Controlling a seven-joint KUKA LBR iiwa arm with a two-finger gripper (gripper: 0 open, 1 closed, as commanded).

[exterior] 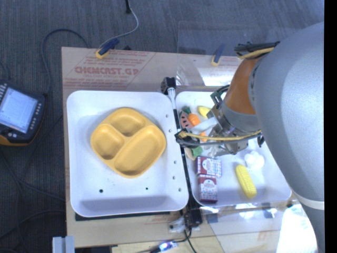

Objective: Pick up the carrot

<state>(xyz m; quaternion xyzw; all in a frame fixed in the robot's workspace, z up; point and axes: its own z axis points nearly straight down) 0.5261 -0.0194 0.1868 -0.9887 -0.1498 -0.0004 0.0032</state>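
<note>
The carrot (194,119) is a small orange piece near the upper left of the right bin (274,194). It lies between a watermelon slice (184,119) and a yellow lemon-like piece (204,110). My gripper (206,137) hangs low over the bin just below and to the right of the carrot, mostly covered by the grey wrist and its orange band (242,91). A yellow cable runs across the gripper's body. I see nothing held in the gripper.
The left bin (84,194) holds a yellow divided plate (128,141). In the right bin lie two red boxes (209,176), a corn cob (245,179), a white item (254,159) and a green piece (196,152). The arm covers the bin's right side.
</note>
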